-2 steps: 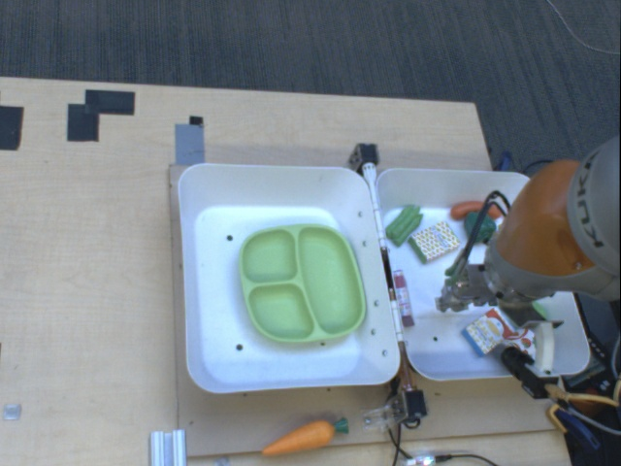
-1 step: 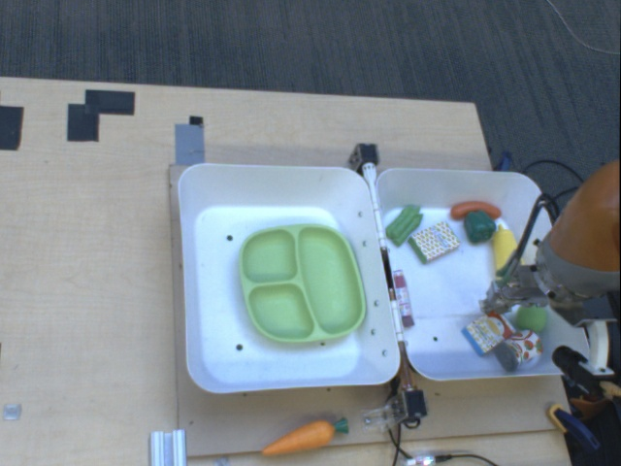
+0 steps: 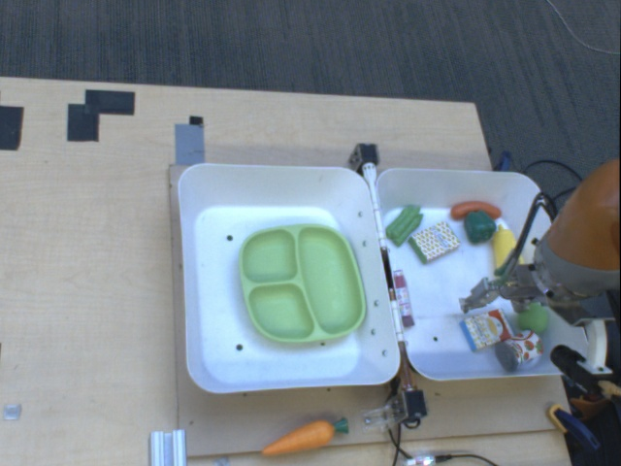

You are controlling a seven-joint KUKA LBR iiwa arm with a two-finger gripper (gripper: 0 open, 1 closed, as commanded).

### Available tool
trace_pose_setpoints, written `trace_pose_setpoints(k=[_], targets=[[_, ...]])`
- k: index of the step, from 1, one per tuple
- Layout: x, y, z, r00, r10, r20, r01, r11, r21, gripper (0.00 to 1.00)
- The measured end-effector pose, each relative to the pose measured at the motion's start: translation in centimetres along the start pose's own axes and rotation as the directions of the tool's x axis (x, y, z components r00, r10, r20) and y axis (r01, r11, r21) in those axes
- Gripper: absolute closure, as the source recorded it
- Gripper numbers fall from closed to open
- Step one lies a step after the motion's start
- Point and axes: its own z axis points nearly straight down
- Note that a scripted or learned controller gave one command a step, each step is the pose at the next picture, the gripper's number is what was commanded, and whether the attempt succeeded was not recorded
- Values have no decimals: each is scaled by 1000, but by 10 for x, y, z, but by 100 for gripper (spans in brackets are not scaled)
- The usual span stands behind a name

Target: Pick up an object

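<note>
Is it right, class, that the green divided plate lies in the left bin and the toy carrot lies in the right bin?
Not quite. The green divided plate does lie in the left bin, but the toy carrot lies on the bench in front of the bins, as the camera view shows.

A dark grey carpet [image 3: 291,27] with a fine ribbed weave fills the top of the view and runs down the right side past the counter's edge. A thin pale cable [image 3: 563,13] lies curved across it at the upper right. The counter [image 3: 87,289] is light wood, with a straight far edge and a corner at the upper right. Dark tape patches [image 3: 97,115] sit on its left part, one cut off by the frame edge, and a small grey block [image 3: 190,142] stands just behind the left bin. Light is even and soft, with faint shadows.
</note>
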Motion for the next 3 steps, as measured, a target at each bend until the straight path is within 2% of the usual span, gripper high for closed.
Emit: trace_pose_setpoints(k=[1, 2, 3], targets=[[0, 1, -10, 1000, 0, 2, 0, 1000, -3, 100], [0, 1, -10, 1000, -1, 2, 1, 1000, -3, 0], [73, 25, 23, 1000, 0, 2, 0, 1000, -3, 0]])
